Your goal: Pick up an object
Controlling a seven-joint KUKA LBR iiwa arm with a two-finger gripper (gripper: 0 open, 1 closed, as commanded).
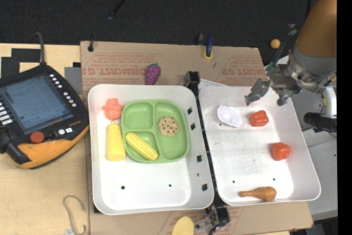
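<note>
the gripper (pixel 270 95) hangs over the far edge of the right bin (pixel 308 173). its two fingers are spread wide apart, and nothing is between them.

just below the gripper, very near it, sits a red pepper (pixel 259 118). a little to the left of that, also near the gripper, lies a crumpled white thing (pixel 229 115). further down from the gripper, toward the front, is a second red pepper (pixel 280 151). well below it, near the front wall of the bin, lies a brown chicken leg (pixel 258 193).

far to the left of the gripper is the left bin (pixel 143 195). a green tray (pixel 165 148) rests in it. a cookie (pixel 168 126) lies in one part of the tray, and a yellow corn cob (pixel 142 146) lies in another part. a yellow bottle (pixel 114 142) lies just beside the tray, with a pink toy (pixel 112 109) above it.

up and to the left of the gripper, on the cardboard behind the bins, is a purple bunch of grapes (pixel 153 72). a yellow thing (pixel 183 225) sits at the front edge of the bench. a tablet controller (pixel 36 110) lies far away on the left.
</note>
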